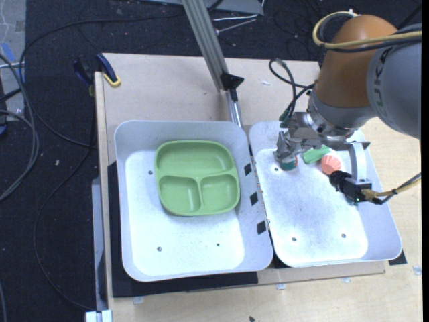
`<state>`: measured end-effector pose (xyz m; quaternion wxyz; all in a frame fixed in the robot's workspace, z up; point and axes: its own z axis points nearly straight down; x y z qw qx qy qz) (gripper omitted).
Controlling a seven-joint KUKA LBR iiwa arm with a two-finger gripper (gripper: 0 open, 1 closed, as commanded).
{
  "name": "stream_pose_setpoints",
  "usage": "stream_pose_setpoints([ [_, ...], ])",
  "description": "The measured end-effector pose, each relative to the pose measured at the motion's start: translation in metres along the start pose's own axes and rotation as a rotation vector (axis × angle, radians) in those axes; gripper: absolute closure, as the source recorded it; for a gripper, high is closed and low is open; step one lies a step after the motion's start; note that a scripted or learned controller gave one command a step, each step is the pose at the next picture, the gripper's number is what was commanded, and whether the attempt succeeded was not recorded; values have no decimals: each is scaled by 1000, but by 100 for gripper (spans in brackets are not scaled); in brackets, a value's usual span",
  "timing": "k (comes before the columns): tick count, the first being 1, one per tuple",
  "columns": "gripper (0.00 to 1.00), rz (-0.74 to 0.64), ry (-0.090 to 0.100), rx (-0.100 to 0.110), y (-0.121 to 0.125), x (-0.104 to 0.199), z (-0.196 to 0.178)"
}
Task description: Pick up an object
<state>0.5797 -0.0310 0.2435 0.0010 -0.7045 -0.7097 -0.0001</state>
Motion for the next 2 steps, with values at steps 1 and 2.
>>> stream_pose_setpoints([
  [1,100,0,0,1,-11,57,7],
  [2,100,-1,0,1,-17,117,14],
])
